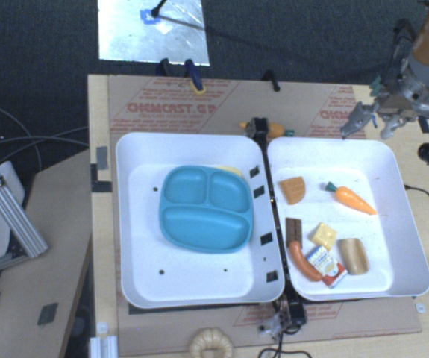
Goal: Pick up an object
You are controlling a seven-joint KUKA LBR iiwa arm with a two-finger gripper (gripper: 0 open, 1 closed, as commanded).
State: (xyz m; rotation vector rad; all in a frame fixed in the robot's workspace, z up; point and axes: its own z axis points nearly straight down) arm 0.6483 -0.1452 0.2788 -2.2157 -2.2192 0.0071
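Looking down on the bench, we find the gripper [369,121] up beyond the far right corner of the right bin [404,200], above the cardboard sheet [199,99] and outside the bin's rim. Its two fingers stand spread wide apart, and we see nothing between them.

The candidates for picking all lie in the right bin. A toy carrot [351,198] rests near the middle towards the right wall, its green top pointing left. A brownish wedge, which we take to be a bread or cake piece [292,189], sits close to the left wall. Towards the near edge the things crowd together: a dark chocolate bar [293,230] by the left wall, a sausage [303,261] just below it, a pale yellow cheese block [323,236], a small red and white packet [325,265] whose print is too small for us to read, and a tan bread roll [354,255] beside it. The left bin [136,200] holds a blue divided plate [205,208], with something pale yellow peeking out at its far edge.

We judge the task barely begun: no object is grasped or lifted, and the gripper is not yet over any of them. The approach, the descent, the closing and the lift all remain. The carrot, lying apart from its neighbours, looks the easiest pick to us.
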